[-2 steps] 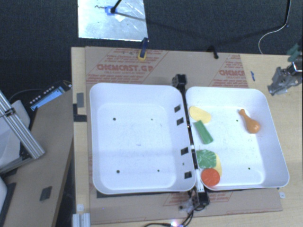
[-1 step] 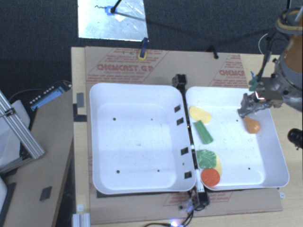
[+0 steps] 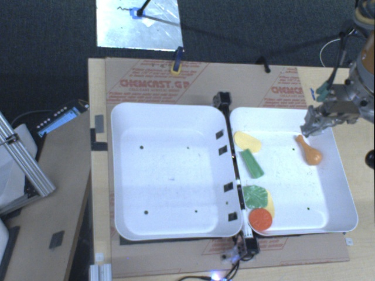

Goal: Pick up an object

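- Yellow piece [image 3: 247,140], flat, near the right bin's [image 3: 337,183] left wall, toward the far edge.
- Green stick [image 3: 252,163], slanted, just below it.
- Green disc [image 3: 255,196] and orange-red disc [image 3: 261,218], touching, at the near-left corner.
- Orange pear-shaped toy [image 3: 309,151], lying near the far-right corner.

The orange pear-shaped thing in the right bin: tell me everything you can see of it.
The orange pear-shaped thing is a small toy-like piece, smooth and probably plastic, with a thin neck widening to a round bulb. It lies flat on the floor of the right bin, near the far right wall, neck pointing up-left and bulb down-right. The gripper is just above its neck end; whether they touch is unclear.
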`<state>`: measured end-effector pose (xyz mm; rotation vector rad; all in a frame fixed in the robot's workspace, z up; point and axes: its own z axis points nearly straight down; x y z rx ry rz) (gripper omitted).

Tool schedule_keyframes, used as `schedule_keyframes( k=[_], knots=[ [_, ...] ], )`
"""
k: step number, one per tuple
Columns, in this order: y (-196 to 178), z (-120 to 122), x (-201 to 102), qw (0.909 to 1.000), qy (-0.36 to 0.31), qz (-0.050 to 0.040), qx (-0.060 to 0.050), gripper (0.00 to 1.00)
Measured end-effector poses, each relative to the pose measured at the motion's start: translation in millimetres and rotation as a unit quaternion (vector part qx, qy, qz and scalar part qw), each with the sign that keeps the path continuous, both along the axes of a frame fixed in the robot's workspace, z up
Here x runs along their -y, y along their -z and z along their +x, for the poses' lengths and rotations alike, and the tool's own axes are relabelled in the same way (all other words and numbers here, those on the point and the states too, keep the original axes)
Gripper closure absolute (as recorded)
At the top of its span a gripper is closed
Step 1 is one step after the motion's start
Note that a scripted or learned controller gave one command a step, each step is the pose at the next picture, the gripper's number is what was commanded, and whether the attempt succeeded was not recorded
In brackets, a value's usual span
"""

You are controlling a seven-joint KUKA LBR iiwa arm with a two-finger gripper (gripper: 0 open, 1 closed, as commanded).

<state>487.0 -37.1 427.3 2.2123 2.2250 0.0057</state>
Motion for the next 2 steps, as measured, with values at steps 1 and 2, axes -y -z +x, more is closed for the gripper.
schedule_keyframes(
  k=[1, 2],
  knots=[
    [-11, 11, -10, 1.0000, 0.000, 0.0002, 0.000, 1.00],
    [63, -1, -46, 1.0000, -0.001, 0.0005, -0.005, 1.00]
  ],
)
